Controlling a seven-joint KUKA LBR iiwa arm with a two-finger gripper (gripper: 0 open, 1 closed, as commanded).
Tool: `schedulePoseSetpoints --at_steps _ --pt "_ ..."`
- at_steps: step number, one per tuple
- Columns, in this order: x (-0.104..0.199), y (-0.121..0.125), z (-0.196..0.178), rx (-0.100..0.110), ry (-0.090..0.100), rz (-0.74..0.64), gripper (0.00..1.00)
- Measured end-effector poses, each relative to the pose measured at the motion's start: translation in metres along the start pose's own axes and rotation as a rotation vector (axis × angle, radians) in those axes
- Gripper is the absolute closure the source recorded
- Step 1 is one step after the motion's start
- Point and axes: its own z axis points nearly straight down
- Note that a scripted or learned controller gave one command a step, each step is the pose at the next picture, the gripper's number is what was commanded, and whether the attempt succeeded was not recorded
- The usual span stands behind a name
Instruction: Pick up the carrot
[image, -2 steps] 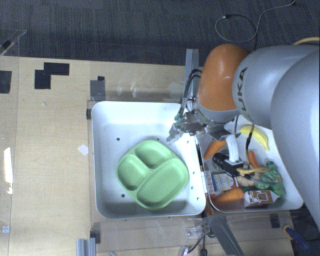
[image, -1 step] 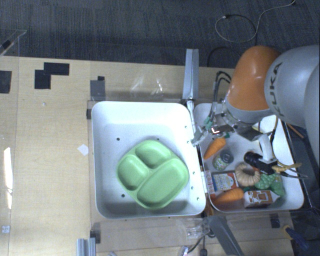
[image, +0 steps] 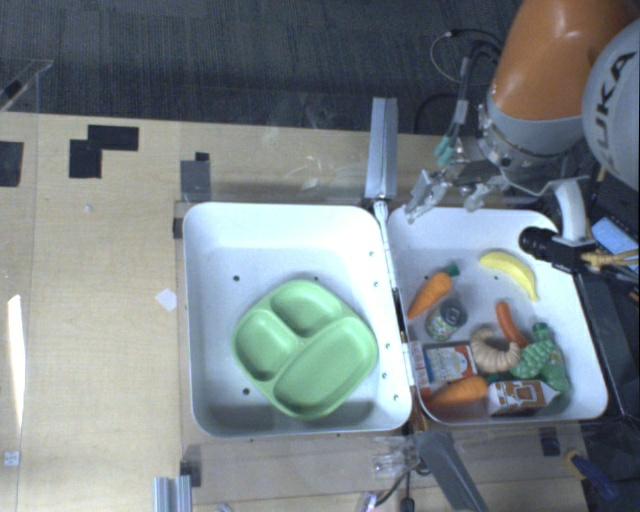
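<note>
The gripper (image: 447, 190) hangs at the upper right of the frame, over the far rim of the right bin (image: 590, 385), with its two thin metal fingers (image: 419, 195) spread apart and nothing between them. It sits above the bin's upper left corner, close to the upright metal post (image: 379, 150) that stands between the two bins. Behind the gripper the arm (image: 550, 70) rises toward the upper right corner, its orange band large in the frame and the grey wrist housing just below it, tilted so the fingers point down and to the left. Cables run along the wrist.

Below the gripper, well apart from it, the carrot (image: 430, 293) lies in the left part of the right bin, orange body slanting up to the right with its green top toward the upper right. Just beneath it rests a small round can (image: 446, 320). To the right lie a yellow banana (image: 510, 272) and a red sausage (image: 509, 322). Further down are a coiled tan piece (image: 494, 349), a green leafy item (image: 545, 358), a small carton (image: 447, 360), an orange-red item (image: 461, 390) and a brown box (image: 517, 397), crowded together along the near wall.

The left bin (image: 220, 250) holds a green divided plate (image: 305, 347), turned at a slant in its lower middle.
</note>
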Motion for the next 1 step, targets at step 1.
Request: schedulePoseSetpoints --at_steps 1 --pt "0.0113 0.0506 0.0713 0.001 0.001 -0.378 0.00"
